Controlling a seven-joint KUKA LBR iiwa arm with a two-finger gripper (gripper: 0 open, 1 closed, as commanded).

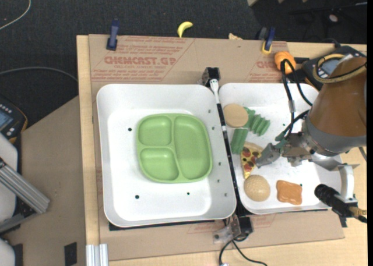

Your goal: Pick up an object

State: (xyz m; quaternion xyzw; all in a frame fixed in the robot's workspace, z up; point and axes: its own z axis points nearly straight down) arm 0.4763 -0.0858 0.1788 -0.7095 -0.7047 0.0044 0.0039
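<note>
Here, hand over pizza slice: yellow, red-spotted, flat in right bin; grip state unclear.

Both bins are white, the left bin holding a pale green divided plate. In the right bin lie a tan bun, darker green ridged pieces, a beige ball, an orange chunk and a red-and-yellow spotted slice. The bench carries red lettering on brown board.
</note>
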